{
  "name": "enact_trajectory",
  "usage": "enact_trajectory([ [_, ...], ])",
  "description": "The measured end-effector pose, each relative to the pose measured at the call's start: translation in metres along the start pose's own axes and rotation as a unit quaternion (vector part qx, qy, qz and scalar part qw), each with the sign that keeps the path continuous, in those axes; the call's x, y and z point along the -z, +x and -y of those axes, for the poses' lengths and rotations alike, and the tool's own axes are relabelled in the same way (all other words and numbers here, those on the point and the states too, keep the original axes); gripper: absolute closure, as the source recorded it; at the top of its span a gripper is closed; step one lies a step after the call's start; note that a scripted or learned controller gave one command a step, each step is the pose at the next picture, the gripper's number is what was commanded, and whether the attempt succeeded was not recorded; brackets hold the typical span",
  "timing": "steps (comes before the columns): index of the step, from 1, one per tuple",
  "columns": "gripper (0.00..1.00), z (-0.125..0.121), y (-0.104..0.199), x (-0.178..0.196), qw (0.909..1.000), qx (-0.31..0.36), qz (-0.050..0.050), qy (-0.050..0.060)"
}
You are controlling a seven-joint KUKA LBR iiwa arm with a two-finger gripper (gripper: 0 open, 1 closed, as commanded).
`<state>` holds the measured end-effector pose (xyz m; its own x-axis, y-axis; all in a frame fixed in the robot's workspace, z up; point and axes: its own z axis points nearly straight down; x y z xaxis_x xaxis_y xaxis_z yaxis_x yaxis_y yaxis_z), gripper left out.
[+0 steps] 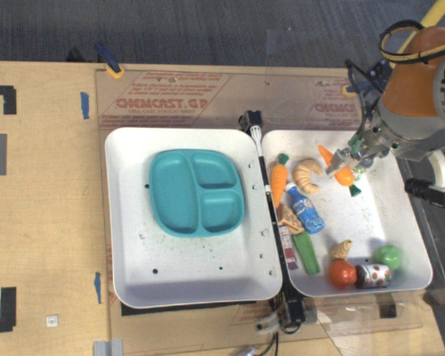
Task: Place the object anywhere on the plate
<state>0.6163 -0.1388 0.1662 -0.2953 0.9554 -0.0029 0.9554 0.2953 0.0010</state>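
Pick step: my gripper (354,162), upper right of frame, looks clamped on a small carrot (346,176); next, carry left to the plate (196,192).

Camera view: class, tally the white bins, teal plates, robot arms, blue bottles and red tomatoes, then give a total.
White bins: 2
Teal plates: 1
Robot arms: 1
Blue bottles: 1
Red tomatoes: 1
Total: 6

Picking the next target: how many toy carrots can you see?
2. One carrot lies by the right bin's left wall; another carrot sits at the end effector. More may hide beneath the arm.
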Motion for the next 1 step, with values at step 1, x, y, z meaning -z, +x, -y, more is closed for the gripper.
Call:
enact_trajectory([
  [1, 1.00, -0.0512, 0.0555, 0.0261, 0.9792, 0.203, 0.001, -0.004],
])
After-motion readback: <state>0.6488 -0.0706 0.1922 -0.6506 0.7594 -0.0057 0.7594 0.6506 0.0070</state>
